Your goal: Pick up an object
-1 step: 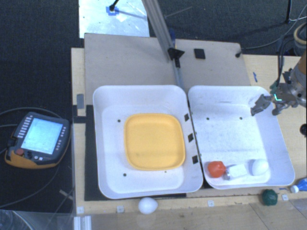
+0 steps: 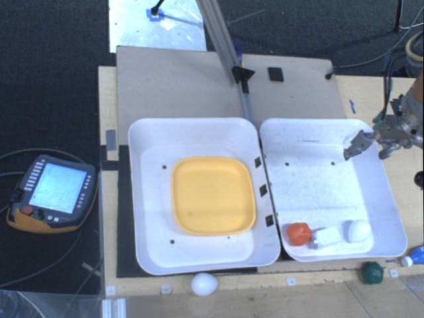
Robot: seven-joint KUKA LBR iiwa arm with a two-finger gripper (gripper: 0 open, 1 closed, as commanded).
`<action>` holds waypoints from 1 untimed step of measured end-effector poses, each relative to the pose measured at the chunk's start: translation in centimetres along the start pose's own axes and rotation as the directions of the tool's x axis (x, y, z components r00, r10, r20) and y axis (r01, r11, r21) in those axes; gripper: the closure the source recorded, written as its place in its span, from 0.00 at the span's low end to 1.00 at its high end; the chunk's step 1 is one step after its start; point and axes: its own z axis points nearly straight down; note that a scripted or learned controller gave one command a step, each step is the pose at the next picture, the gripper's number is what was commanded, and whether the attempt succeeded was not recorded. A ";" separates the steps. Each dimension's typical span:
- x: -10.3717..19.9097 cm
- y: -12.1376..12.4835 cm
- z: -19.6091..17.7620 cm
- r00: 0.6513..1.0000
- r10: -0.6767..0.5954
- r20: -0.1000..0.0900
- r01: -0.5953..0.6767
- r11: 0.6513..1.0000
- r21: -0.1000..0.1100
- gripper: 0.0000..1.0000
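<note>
Jaws [image 2: 371, 147] spread open, holding nothing, above the right bin's [image 2: 331, 177] far right corner. Nearer than the jaws, along the bin's near wall: white egg [image 2: 358, 230], white piece [image 2: 326, 237], red object [image 2: 297, 233]. Left of the jaws: yellow plate [image 2: 214, 195] in the left bin [image 2: 149, 177].

My grey arm [image 2: 412, 108] was cut off by the right edge, so only the wrist end and my dark two-finger claw [image 2: 371, 148] showed above the shallow white right-hand bin [image 2: 331, 177], and the claw was too small and blurred for me to tell how its fingers stood. The small blue-and-white thing [image 2: 412, 260] at the lower right ran off the edge, and the dark green round lump [image 2: 371, 272] beside it was too blurred to name. The little white piece [image 2: 326, 237] between the red ball [image 2: 298, 233] and the white egg-shaped ball [image 2: 358, 230] was too small to make out.
</note>
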 end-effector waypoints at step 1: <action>-0.1 -0.9 4.6 1.000 0.001 -0.001 -0.001 1.000 0.003 0.00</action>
